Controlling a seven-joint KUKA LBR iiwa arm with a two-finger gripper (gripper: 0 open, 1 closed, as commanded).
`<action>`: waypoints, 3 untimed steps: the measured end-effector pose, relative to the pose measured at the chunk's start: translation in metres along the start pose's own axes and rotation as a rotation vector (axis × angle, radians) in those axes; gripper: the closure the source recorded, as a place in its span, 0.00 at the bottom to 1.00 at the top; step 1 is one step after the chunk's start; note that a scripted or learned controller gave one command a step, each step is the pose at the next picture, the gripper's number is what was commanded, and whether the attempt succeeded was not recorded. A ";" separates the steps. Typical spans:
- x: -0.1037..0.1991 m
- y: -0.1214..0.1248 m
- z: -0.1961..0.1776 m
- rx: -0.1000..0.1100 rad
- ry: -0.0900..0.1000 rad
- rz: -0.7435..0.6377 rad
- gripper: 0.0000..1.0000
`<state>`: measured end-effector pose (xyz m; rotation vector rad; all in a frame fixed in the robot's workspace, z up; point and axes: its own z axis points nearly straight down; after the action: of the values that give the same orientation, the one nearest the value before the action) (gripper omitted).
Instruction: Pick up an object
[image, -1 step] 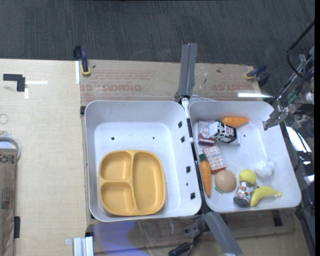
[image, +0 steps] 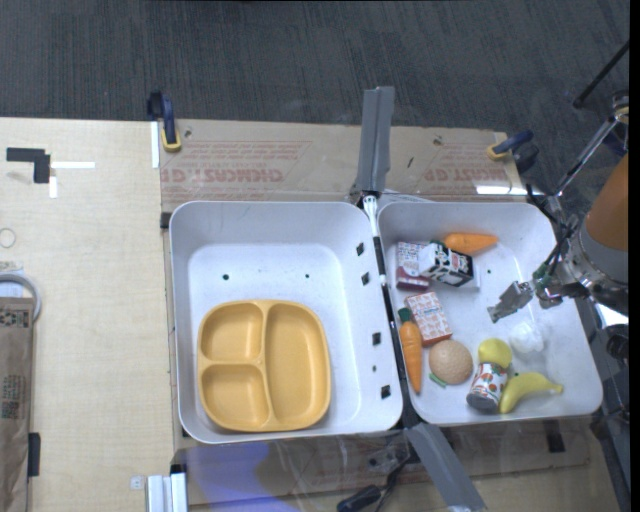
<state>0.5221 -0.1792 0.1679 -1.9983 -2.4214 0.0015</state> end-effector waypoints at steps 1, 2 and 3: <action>0.010 -0.009 0.077 -0.001 0.000 -0.087 0.00; -0.001 0.027 -0.053 -0.003 -0.002 -0.191 0.00; -0.001 0.028 -0.061 -0.002 -0.002 -0.189 1.00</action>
<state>0.5496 -0.1753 0.2289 -1.7626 -2.6019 0.0006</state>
